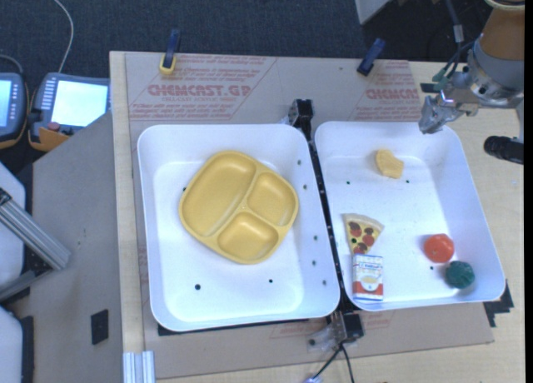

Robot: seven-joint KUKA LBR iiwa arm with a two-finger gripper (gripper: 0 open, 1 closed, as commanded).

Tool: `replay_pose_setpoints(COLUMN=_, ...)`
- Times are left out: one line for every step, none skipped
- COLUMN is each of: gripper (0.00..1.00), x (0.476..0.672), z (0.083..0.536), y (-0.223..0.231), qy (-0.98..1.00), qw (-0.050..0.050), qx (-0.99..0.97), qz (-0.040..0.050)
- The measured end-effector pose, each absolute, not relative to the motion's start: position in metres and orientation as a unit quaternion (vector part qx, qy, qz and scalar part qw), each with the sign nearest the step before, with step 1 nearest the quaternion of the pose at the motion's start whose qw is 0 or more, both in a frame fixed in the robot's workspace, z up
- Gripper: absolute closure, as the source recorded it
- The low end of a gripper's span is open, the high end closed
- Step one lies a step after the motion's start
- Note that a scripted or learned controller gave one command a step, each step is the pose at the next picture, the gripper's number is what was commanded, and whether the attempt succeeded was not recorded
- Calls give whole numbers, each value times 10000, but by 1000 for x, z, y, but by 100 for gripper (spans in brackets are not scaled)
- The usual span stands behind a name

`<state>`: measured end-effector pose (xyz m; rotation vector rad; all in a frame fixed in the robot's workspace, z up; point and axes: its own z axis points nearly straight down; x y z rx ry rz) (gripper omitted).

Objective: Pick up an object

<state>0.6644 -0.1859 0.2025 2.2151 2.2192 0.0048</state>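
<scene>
Dark carpet surrounds the light wooden table [125, 206], which I see from above with its two shallow white bins side by side. Largest on it is the left white bin [158, 290], holding a yellow plastic plate with three compartments [240, 205] near its middle. Beside it, the right white bin [475, 198] carries the smaller pieces, all well apart from the plate. From my seat the grey arm with its orange band [504, 36] comes in at upper right, and its gripper [435, 116] hangs over the far right corner of the right bin; I cannot tell how the jaws stand. Along that bin's left wall lie a toy pizza slice [363, 232] and, just below it, a small white and red packet [369, 277]. A red ball [439, 247] and a dark green ball [459, 274] sit near each other by the near right corner. A small yellow chunk [389, 163] rests toward the far side, near the gripper but apart from it.
</scene>
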Motion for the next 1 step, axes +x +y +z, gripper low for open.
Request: replay_pose_setpoints(gripper=100, x=666, z=257, y=-186, qy=7077, qw=38, qx=7065, qz=19)
